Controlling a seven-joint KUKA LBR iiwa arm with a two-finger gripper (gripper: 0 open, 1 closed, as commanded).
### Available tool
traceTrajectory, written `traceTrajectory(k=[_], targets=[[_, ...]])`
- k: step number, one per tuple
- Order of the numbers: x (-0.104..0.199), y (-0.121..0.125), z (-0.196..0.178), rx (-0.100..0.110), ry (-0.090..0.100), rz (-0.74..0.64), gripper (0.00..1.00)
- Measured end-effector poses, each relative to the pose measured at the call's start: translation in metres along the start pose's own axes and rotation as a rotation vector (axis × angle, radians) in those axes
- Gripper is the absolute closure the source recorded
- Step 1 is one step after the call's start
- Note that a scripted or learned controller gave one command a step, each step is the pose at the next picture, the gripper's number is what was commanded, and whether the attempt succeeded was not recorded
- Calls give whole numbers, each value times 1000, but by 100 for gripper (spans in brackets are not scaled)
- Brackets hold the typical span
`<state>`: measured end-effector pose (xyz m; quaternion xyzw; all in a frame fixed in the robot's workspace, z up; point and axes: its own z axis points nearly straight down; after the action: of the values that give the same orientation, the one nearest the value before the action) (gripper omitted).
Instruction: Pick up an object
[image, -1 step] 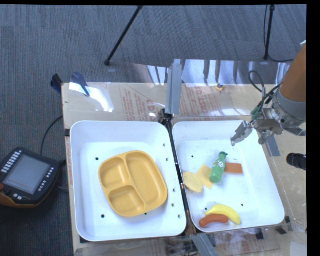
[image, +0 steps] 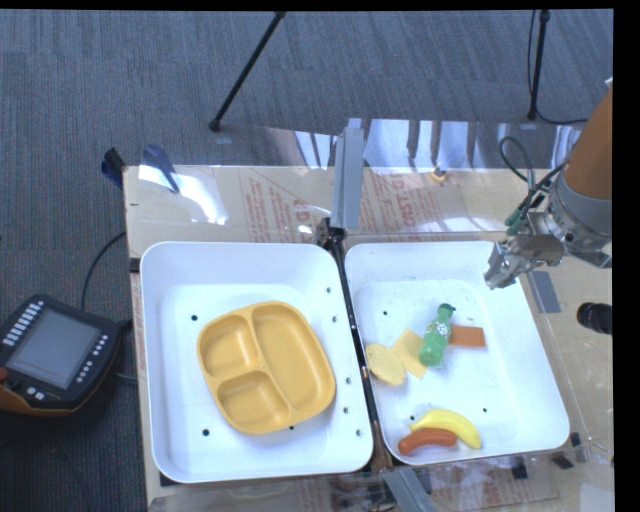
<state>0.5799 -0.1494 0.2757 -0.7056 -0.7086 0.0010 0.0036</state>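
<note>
The gripper (image: 503, 272) hangs over the far right corner of the right bin (image: 520, 300), carrying nothing; whether it is spread or closed cannot be told from this slant. Nearest below it, toward the bin's middle, a green bottle (image: 436, 336) lies tilted, its base touching a yellow wedge (image: 410, 351) and an orange block (image: 467, 337) just beside it. It looks light, rigid and smooth, so it may roll; a hold across the narrow body, square to its long axis, seems safest. A banana (image: 451, 425) and a red sausage (image: 428, 441) lie touching near the front wall. The left bin (image: 170, 270) holds a yellow divided plate (image: 266, 366).
</note>
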Motion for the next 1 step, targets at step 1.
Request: traceTrajectory(k=[1], targets=[[0, 0, 0, 1, 0, 1, 0]])
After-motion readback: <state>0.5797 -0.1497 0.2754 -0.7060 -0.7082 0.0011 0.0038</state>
